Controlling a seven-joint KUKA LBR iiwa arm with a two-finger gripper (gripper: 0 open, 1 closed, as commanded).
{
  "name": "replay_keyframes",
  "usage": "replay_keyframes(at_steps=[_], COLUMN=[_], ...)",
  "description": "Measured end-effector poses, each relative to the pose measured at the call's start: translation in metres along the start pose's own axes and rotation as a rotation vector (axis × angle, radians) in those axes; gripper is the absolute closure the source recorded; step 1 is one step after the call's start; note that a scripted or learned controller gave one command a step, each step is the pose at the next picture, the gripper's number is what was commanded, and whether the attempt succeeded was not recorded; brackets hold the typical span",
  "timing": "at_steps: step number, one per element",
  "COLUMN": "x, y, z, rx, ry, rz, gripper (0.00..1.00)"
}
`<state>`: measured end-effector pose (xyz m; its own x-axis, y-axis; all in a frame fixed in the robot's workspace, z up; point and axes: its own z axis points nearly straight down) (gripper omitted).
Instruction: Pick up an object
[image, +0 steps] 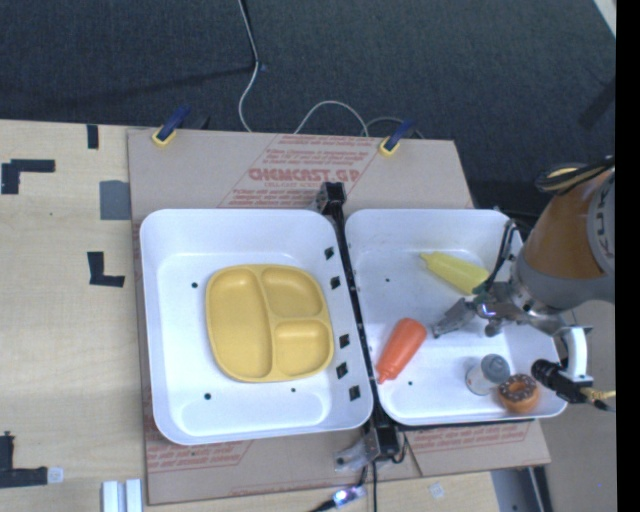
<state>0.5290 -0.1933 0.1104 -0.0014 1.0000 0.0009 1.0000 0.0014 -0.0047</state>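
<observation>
Your tool hangs low over the right shallow white bin, at the end of the grey arm with its orange band. Its two dark fingers look spread apart, with nothing between them; it has hold of nothing.

Just beside the fingertips, toward the bin divider, lies the orange carrot-shaped plastic toy, slanted with its narrow end near the bin's front-left corner. It is the nearest candidate for picking. Behind the tool rests a yellow banana-like plastic piece, close to the fingers but apart from them. Near the bin's front edge sit a small grey round cap-like object and, beside it, a small brown-and-orange round item; what that one is, you cannot tell.

In the left white bin lies a yellow three-compartment plastic tray, well apart from the tool.

By the look of it, you are in the approach step, grasp not yet made. Next, the tool needs to be centred over the carrot toy, fingers straddling its width, then lowered and closed.
</observation>
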Motion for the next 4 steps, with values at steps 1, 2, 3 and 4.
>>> replay_keyframes(at_steps=[1, 2, 3, 4], x=[0.000, 0.000, 0.005, 0.003], y=[0.000, 0.001, -0.005, -0.008], z=[0.026, 0.015, -0.030, -0.071], rx=[-0.003, -0.006, -0.006, -0.005], ry=[-0.002, -0.004, -0.001, -0.001], rz=[0.000, 0.000, 0.000, 0.000], gripper=[0.00, 1.00, 1.00, 1.00])
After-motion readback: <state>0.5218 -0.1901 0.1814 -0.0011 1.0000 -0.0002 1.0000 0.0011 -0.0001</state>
